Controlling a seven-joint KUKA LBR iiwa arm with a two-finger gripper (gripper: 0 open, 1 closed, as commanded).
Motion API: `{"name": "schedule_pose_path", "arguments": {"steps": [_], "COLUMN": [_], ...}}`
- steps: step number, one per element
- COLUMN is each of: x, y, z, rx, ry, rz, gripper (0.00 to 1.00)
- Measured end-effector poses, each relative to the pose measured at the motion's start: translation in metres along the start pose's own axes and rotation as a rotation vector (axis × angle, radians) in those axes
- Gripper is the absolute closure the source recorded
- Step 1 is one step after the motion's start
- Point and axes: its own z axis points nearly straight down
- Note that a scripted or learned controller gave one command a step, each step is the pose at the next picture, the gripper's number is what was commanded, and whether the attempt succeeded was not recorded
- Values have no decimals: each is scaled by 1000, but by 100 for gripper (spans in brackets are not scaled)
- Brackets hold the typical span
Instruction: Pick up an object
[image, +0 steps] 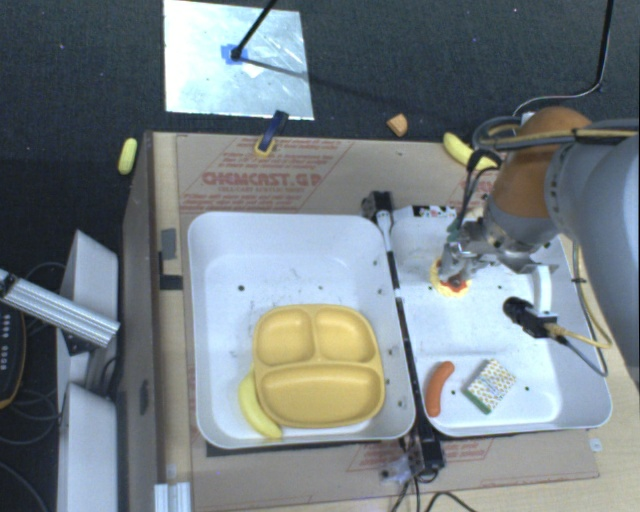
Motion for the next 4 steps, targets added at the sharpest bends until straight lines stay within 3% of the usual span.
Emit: {"name": "schedule_pose_path", "arguments": {"steps": [1,2,3,4], "x": [0,0,0,2], "y": [1,2,2,5], "z": [0,-11,-11,13], "rx": [-6,-10,-9,-2], "ry": [-1,-2,-2,0], "rz": [0,-1,-1,-1], "gripper": [0,100,0,0]}}
